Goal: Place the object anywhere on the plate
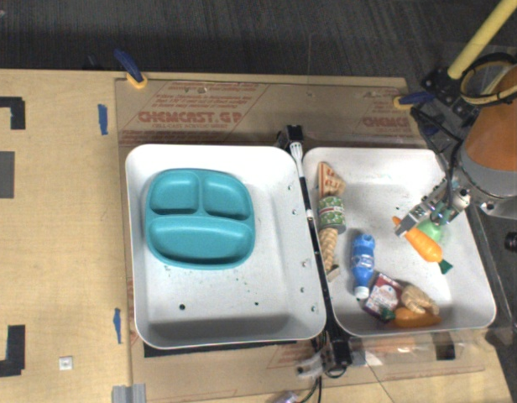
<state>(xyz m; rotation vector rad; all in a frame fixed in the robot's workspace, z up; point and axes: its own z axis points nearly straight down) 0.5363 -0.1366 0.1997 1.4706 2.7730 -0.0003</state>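
Note:
A teal divided plate [200, 217] lies in the left bin [275, 309], toward its back left. My gripper [426, 215] hangs low over the right side of the right bin [477, 296]. An orange toy carrot [425, 243] with a green stub lies just below and in front of the gripper, close to it or touching it. The gripper's own body hides whether the carrot is held.
The right bin also holds an ice cream cone [328, 246], a green can [331, 212], a pizza-like wedge [329, 177], a blue bottle [362, 263], a snack packet [382, 299] and a bread roll [415, 303]. A black divider [309, 225] runs between the bins.

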